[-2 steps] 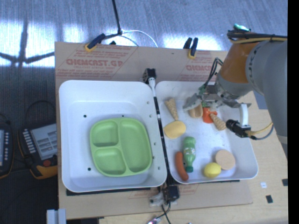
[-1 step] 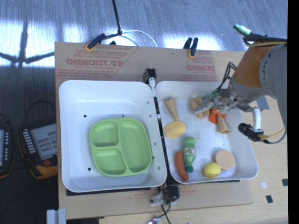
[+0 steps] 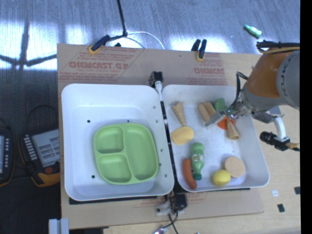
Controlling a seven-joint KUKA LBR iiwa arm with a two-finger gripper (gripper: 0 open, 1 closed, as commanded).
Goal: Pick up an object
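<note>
Cannot tell fingers' [image 3: 225, 117] state above the carrot [image 3: 222, 124]; looks light, rigid, slick, best pinched mid-body.

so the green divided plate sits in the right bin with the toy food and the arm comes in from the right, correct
Not quite. The camera view shows the green divided plate alone in the left bin, not the right one. The toy food, such as the green bottle and the lemon, lies in the right bin, and the arm does come in from the right.
</note>
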